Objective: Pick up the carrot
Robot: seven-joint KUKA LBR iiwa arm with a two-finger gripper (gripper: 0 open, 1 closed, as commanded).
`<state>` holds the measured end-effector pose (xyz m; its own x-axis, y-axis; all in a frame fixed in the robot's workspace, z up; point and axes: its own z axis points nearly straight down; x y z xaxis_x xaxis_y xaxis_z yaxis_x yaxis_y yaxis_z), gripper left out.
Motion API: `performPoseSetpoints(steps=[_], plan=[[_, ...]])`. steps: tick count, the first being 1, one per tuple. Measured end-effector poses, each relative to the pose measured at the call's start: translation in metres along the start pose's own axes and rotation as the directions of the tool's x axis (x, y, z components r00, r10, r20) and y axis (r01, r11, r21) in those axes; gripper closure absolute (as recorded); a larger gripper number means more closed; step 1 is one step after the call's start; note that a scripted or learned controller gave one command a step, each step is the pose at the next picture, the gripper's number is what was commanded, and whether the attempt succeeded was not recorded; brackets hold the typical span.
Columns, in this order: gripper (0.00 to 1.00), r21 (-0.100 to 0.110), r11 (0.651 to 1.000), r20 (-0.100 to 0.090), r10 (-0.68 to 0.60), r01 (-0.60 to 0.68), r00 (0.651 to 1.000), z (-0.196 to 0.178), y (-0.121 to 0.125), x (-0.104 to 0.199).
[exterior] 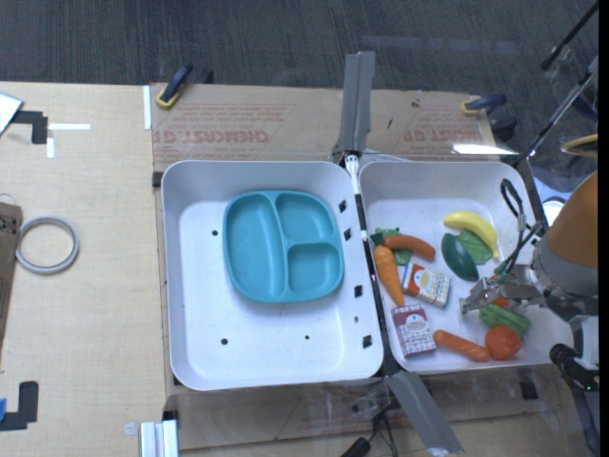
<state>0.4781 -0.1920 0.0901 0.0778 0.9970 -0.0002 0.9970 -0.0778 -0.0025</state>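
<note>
Over the right bin (381, 184), near its right wall, the gripper (483, 296) hangs low above the toys. Its thin fingers (473, 302) seem to stand a little apart, and I see nothing between them, so it holds nothing for now.

The carrot (387, 273) lies at the left side of this bin, just beside the divider (359, 227), with its green top pointing away from the camera. It is well apart from the gripper. I judge that the task is at the approach step: the grasp is not yet done. For the next move, the arm must travel left across the bin and come down on the carrot's body, with the fingers turned across its length. The wall is close, so one finger may hit it.

The same bin holds also a banana (473, 227), a dark green piece (460, 255), a tomato (503, 343), two small boxes (426, 286), and two other orange pieces (461, 345) that could be mistaken for the carrot.

The left bin (190, 350) holds a blue plate (283, 246) with three compartments, all of them bare.
</note>
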Motion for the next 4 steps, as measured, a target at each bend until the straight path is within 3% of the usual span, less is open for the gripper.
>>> performPoseSetpoints(steps=[1, 2, 3, 4], plan=[[1.0, 0.0, 1.0, 0.0, 0.0, 0.0, 1.0, -0.008, 0.0, 0.0], [1.0, -0.001, 0.997, 0.002, 0.078, -0.078, 0.997, -0.098, 0.082, -0.018], [1.0, -0.002, 0.999, 0.003, 0.042, -0.042, 0.999, -0.209, 0.13, -0.015], [1.0, -0.001, 0.999, 0.003, -0.054, 0.054, 0.999, -0.206, 0.162, 0.024]])
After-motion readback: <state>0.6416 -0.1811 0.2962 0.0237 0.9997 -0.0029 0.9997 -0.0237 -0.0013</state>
